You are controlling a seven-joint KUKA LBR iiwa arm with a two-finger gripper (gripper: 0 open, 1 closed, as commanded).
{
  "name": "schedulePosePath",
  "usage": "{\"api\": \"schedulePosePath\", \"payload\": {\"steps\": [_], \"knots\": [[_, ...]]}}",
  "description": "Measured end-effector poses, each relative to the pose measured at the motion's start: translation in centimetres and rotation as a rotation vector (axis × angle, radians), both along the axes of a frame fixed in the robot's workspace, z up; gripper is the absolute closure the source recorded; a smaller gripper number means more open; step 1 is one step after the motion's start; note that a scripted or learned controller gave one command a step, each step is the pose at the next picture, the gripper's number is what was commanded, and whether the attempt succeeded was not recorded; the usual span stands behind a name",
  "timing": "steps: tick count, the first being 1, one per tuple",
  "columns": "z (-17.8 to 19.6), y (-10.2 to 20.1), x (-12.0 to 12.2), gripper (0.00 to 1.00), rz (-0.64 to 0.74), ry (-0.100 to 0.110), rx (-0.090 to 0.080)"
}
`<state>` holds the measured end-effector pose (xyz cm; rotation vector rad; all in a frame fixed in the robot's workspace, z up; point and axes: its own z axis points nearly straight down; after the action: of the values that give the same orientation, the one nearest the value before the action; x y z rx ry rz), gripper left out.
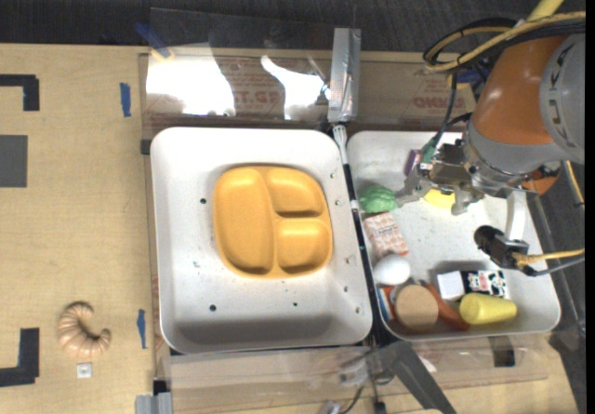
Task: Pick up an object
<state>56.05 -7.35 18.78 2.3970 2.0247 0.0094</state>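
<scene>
My gripper (pixel 435 193) hangs over the back half of the right bin (pixel 544 245), and its two fingers stand apart, open. A small yellow object (pixel 439 199) lies in the bin just below the gap between the fingers; I cannot tell whether they touch it. To the left of the gripper lies a green object (pixel 377 199), with a pink-and-white packet (pixel 384 233) in front of it. Along the bin's front sit a white ball (pixel 393 270), a brown round object (pixel 416 305), a yellow cylinder (pixel 487 310) and a black-and-white box (pixel 476 283).
The left bin (pixel 177 217) holds a yellow divided plate (pixel 272 220). A curled tan object (pixel 82 329) lies on the bench at the far left. The grey arm with its orange band (pixel 522 96) reaches in over the right bin's back right corner, and cables loop above it.
</scene>
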Motion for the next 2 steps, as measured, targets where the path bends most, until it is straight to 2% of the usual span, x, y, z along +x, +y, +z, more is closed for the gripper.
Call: {"api": "schedulePosePath", "payload": {"steps": [1,2], "knots": [[-10.0,-3.2,3.4,0.0,-0.007,0.001,-0.001],[-10.4,-7.5,10.0,0.0,-0.083,0.036,0.004]]}}
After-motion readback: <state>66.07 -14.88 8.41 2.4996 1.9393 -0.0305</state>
